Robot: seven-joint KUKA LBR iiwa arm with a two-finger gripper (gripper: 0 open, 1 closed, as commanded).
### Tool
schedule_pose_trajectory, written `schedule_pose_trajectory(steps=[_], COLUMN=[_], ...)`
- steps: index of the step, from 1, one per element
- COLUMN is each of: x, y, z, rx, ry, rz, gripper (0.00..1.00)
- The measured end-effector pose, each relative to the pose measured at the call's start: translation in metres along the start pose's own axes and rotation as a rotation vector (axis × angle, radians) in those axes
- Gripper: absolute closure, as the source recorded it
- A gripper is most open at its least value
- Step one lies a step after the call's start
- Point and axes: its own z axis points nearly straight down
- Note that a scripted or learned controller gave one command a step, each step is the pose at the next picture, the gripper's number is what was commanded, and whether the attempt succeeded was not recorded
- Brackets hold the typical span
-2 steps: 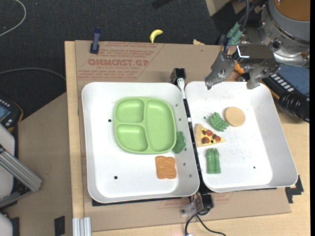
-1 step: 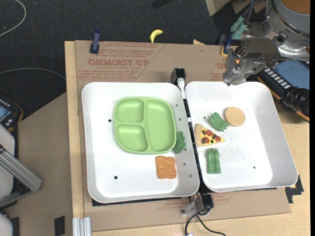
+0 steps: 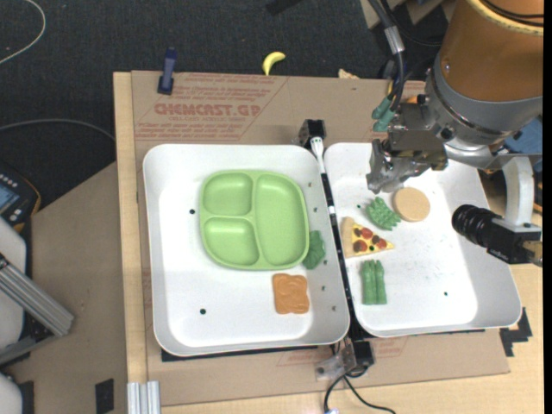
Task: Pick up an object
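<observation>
My gripper (image 3: 385, 182) hangs over the upper left part of the right bin (image 3: 483, 300), its tips just above a small green leafy toy (image 3: 382, 213). A tan round cookie (image 3: 411, 204) lies right beside that toy. Below them lie a pizza slice (image 3: 364, 238) and a green asparagus bundle (image 3: 373, 282). The left bin (image 3: 172, 248) holds a green divided plate (image 3: 254, 219), a slice of toast (image 3: 291, 292) and a dark green piece (image 3: 315, 250) against the plate's right edge.
The bins meet along a black divider strip (image 3: 332, 231). A black cylindrical device (image 3: 487, 228) juts in over the right bin's right edge. A yellow banana (image 3: 272, 61) and a blue clip (image 3: 166, 72) lie beyond the bins on the cardboard.
</observation>
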Motion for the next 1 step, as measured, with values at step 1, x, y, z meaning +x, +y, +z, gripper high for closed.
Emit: schedule_pose_trajectory(steps=[1], x=[-0.0363], y=[0.0008], z=[0.0738], rx=[0.0], ry=[0.0], rz=[0.003], gripper=[1.0])
